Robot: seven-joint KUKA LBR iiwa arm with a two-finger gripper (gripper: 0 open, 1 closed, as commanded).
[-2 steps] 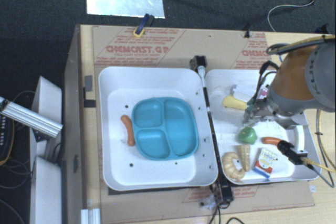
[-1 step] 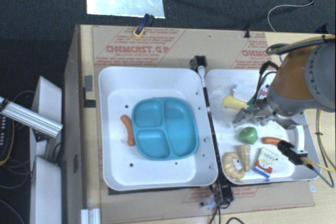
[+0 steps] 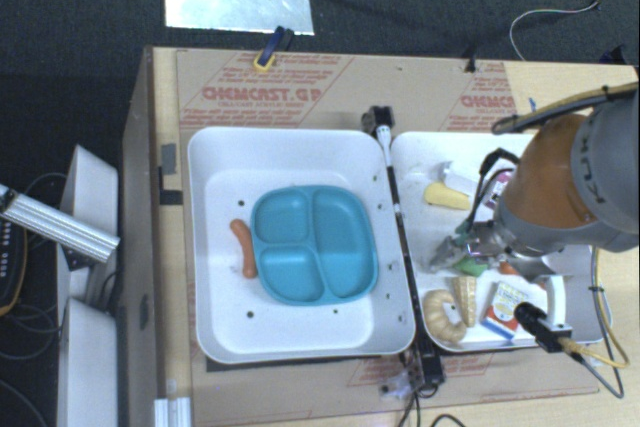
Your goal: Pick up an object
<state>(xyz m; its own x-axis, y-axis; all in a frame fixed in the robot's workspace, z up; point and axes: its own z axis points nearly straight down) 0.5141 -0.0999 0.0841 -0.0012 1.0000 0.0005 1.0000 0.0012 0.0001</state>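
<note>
While the gripper [image 3: 462,250] hovers low in the right bin [image 3: 420,155], whether it is released or clenched cannot be told. A green object [image 3: 470,266] lies directly beneath it; a cone-shaped item [image 3: 464,298] sits just beyond, long axis pointing away. Legible board [image 3: 300,85] print behind: "CHEMCAST GP".

The bench [image 3: 300,90] is topped with a brown sheet printed in red lettering, and two shallow white bins sit on it side by side. The left bin [image 3: 215,215] takes up the middle of the board; the right bin [image 3: 415,155] touches it along a dark strip running front to back. Near the far edge of the board lies a small clip [image 3: 272,48], yellow at one end and dark blue at the other.
</note>
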